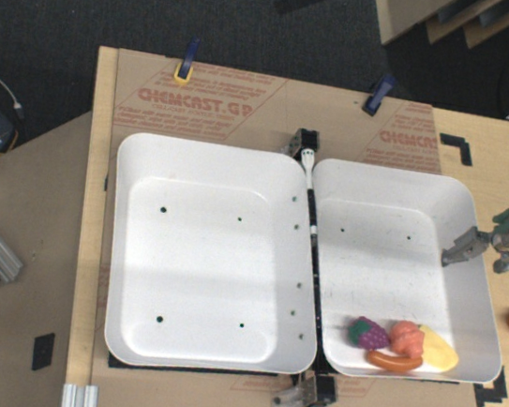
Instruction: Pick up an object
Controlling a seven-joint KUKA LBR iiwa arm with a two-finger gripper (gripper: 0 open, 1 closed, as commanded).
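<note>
Near right bin's (471, 278) front corner: purple grapes (369, 333), pink-red fruit (409, 338), yellow piece (441, 353), orange sausage (394, 361), clustered. Gripper (464, 248) over bin's right rim; grip state unclear. Cardboard-topped table (251, 98), dark floor.

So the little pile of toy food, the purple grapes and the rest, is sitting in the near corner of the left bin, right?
Not quite. The camera view shows the pile, purple grapes included, in the near corner of the right bin, not the left bin. The hand is at that same bin's right rim, well away from the toys.
</note>
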